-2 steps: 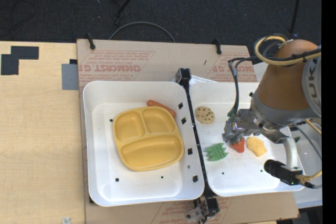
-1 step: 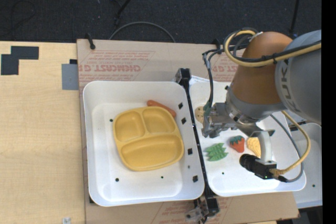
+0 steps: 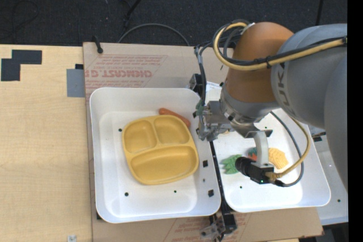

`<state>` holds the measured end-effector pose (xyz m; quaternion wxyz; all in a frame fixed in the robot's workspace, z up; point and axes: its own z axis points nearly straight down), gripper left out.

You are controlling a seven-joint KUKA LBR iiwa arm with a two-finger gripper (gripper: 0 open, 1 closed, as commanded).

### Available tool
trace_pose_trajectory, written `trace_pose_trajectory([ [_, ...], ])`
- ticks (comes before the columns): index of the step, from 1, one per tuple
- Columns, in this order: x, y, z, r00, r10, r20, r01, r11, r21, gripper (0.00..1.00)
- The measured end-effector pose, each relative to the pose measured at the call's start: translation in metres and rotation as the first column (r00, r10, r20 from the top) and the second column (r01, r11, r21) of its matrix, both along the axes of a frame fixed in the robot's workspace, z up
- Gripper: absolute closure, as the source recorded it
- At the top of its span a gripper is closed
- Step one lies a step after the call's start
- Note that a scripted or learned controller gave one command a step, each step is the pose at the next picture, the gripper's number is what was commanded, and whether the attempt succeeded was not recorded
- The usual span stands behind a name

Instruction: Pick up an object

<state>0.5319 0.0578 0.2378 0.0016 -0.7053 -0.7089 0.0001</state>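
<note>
Green and orange-yellow plastic — small toy pieces [image 3: 231, 165] in the right bin [image 3: 306, 192], green one low by the dividing wall, a yellowish piece [image 3: 276, 157] just right of it with a thin orange piece [image 3: 262, 151] between. Any of them a fair candidate for the pick; no telling which one is meant. Close above them, partly hidden under the wrist and a black cable fitting.

Poised over the seam between the two bins, the gripper [image 3: 207, 128] — metal hardware at the right bin's left wall, nothing visibly held. Open or closed: cannot tell, masked by its own body from this angle.

Behind it, the orange band [image 3: 258, 54] and grey arm [image 3: 317, 82], reaching in from the right and covering much of the right bin.

In the left bin [image 3: 108, 178], a yellow divided tray [image 3: 160, 149] lying flat, an orange carrot-like toy [image 3: 174, 116] peeking from behind its far edge, likely wedged between tray and bin wall.

Beneath both bins, cardboard [image 3: 130, 68] on the pale wood table [image 3: 39, 144].
</note>
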Motion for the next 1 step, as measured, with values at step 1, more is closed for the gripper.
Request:
trace_pose_trajectory([
  [1,0.0237,0.0435,-0.0132,1.000,-0.001,-0.001,0.001,1.000,-0.002,1.00],
])
